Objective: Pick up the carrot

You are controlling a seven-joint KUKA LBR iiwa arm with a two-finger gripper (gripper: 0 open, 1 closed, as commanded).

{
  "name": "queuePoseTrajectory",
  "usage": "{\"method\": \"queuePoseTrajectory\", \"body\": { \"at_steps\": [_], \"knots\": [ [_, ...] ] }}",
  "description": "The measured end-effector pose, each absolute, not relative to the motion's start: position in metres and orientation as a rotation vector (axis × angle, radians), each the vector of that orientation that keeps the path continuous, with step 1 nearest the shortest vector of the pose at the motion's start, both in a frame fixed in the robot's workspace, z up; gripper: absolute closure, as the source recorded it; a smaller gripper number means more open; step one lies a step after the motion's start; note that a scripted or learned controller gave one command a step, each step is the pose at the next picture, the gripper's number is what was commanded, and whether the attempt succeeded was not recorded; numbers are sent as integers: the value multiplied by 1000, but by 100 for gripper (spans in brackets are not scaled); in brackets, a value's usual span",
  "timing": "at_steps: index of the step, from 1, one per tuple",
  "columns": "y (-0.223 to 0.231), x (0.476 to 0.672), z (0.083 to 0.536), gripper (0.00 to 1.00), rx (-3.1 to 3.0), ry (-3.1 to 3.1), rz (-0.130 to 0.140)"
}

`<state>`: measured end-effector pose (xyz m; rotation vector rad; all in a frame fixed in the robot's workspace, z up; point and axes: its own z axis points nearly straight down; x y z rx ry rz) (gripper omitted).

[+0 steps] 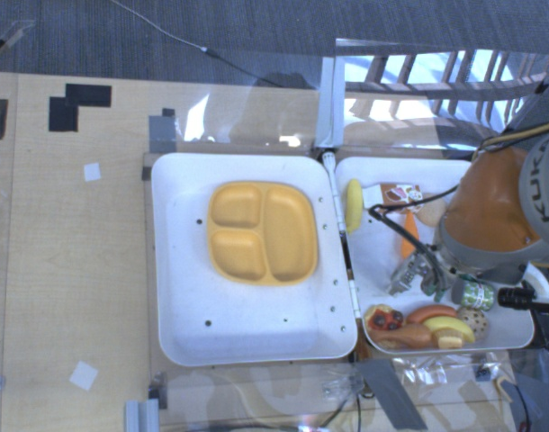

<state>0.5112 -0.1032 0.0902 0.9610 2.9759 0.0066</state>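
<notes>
Carrot (408,228) in right bin (382,268), lying on the floor near centre, orange, slanted roughly 11-to-5 o'clock. Gripper (417,275) low in same bin, just off the carrot's 6 o'clock end. Fingers: cannot tell, metal blurred and half under the wrist. Nothing seen clamped. Lemon (354,203) at bin's 10 o'clock edge. Pile of toy food (418,327) at 6 o'clock. Left bin (180,313) carries yellow divided plate (261,232), centred.

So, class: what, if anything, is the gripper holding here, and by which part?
It cannot be told. The gripper hangs low in the right bin, right at the lower end of the carrot, but nothing is clearly seen between its fingers.
</notes>
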Motion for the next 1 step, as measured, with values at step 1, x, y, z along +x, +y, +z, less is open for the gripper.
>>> {"method": "queuePoseTrajectory", "body": {
  "at_steps": [1],
  "knots": [
    [-92, 597, 255, 100, 1067, 2931, 10]
  ]
}}
